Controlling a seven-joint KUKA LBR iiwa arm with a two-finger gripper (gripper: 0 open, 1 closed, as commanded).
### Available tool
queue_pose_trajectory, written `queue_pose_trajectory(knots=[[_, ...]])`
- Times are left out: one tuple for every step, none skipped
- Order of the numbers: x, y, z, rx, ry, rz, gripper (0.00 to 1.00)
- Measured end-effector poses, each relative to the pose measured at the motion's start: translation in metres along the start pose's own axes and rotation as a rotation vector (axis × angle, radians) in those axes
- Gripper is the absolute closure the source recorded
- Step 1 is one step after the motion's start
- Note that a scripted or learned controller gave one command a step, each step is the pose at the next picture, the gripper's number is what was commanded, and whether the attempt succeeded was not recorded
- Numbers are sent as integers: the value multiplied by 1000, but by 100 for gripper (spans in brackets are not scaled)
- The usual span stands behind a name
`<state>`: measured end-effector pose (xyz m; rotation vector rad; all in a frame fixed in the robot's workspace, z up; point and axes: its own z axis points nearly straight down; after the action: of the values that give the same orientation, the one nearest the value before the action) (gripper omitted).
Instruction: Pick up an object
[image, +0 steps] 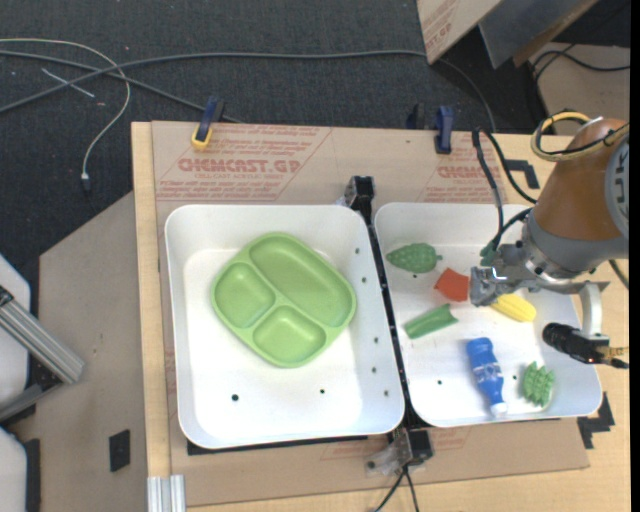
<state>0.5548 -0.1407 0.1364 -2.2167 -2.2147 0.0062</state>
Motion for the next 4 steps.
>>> queue_pose_trajectory(knots=[[1,0,53,-2,0,-1,0],[0,1,39,-9,-2,0,100],[0,1,-26,-15,-5,-2,100],[-9,6,-76,-15,-5,-1,100]])
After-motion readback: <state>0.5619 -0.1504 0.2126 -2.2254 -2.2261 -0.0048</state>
